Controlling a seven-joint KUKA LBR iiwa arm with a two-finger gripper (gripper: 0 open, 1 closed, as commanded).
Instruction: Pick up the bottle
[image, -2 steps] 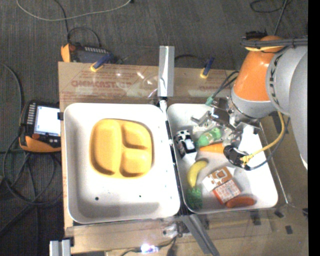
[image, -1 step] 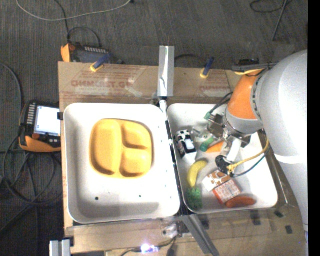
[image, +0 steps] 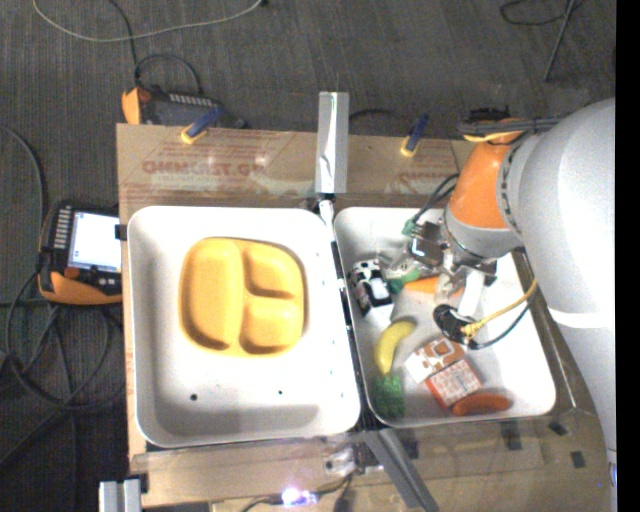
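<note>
Bottle (image: 372, 284) label black-and-white, its writing unreadable

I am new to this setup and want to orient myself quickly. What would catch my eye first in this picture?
First, the yellow divided tray, lying alone in the middle of the left bin. Next, the grey arm with its orange band, reaching from the right over the right bin. Under it lies a cluster of small things: a banana, a red-and-white box and a green item toward the front.

Grey arm reaching from right, orange-banded wrist bent downward, claw (image: 432, 262) lowered
</note>
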